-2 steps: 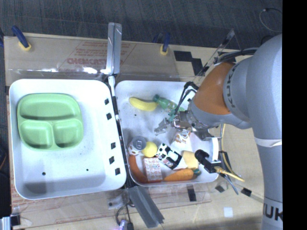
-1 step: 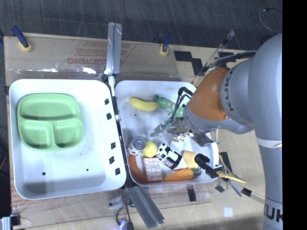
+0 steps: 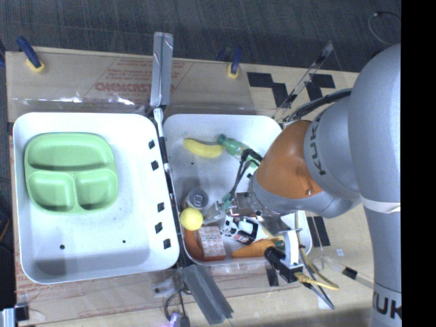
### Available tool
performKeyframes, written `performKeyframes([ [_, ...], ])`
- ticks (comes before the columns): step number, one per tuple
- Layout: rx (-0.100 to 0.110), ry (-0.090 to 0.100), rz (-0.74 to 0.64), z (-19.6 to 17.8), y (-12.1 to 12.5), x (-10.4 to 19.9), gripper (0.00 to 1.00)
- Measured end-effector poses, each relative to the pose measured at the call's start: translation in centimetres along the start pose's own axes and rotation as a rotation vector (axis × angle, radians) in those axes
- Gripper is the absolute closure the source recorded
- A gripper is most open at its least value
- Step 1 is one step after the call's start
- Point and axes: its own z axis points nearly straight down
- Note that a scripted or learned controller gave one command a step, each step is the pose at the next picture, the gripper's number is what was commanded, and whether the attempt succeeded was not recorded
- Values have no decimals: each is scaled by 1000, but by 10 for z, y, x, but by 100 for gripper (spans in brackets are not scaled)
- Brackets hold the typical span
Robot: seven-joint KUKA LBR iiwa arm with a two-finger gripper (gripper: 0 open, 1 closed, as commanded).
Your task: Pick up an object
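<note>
My gripper (image 3: 234, 213) hangs low over the front of the right bin (image 3: 211, 120), below the orange wrist band. Close to its left are a yellow ball (image 3: 191, 219) and a small grey round can (image 3: 197, 199). Just under and in front of it lie a black-and-white packet (image 3: 242, 231), a brown printed packet (image 3: 211, 242) and an orange carrot (image 3: 255, 248). A yellow banana (image 3: 202, 148) and a green bottle (image 3: 234, 144) rest at the far side of the bin. The wrist hides part of the bin's right half.
The left bin (image 3: 82, 254) holds a green divided tray (image 3: 70, 171) at its far left. A grey bar (image 3: 161, 73) runs along the gap between the bins. Blue clamps (image 3: 30, 53) sit on the bench's far edge.
</note>
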Motion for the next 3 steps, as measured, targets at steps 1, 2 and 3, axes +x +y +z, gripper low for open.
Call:
performKeyframes([
  [1, 0, -2, -6, -8, 1, 0, 100],
  [2, 0, -3, -5, -8, 1, -1, 0],
  [3, 1, -4, -11, -16, 2, -1, 100],
])
